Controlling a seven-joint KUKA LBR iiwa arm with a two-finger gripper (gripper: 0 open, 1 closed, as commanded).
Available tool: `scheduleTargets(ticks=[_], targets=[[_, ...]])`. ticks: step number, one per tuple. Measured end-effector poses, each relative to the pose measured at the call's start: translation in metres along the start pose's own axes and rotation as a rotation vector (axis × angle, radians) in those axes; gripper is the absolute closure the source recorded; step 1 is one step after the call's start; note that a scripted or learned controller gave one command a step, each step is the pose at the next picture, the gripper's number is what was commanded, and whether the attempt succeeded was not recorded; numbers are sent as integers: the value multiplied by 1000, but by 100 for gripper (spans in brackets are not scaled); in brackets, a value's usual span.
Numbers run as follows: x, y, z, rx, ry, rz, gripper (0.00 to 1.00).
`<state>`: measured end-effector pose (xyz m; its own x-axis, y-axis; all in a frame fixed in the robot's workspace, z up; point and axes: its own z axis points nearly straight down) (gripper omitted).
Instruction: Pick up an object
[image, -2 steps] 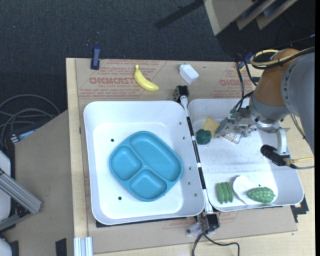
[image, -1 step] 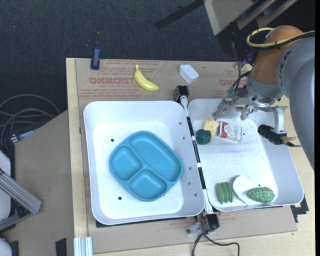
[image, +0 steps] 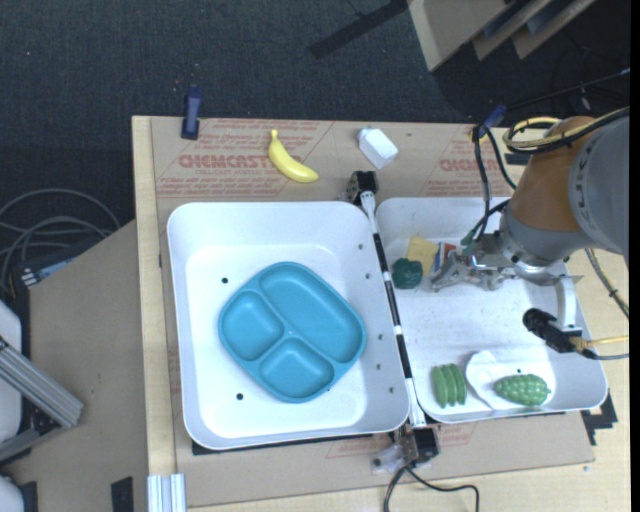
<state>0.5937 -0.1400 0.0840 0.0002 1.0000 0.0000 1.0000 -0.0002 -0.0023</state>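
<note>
We see the tool (image: 447, 268) low in the right bin (image: 500, 330), pointing left; we cannot tell its state. The dark green object (image: 406, 272) lies just left of its tip, roundish, no clear long axis. The yellow block (image: 423, 250) sits just above. The green ridged piece (image: 449, 384) lies near the front wall, long axis running front-to-back.

Grey arm (image: 605, 190) w/ orange band, black cables, metal wrist

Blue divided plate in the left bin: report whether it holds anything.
Empty. The blue divided plastic plate lies flat in the left white bin, and all three compartments show bare blue.
</note>
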Motion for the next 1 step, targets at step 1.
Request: scheduleTargets(ticks=[1], targets=[[2, 65, -28, -5, 0, -2, 0]])
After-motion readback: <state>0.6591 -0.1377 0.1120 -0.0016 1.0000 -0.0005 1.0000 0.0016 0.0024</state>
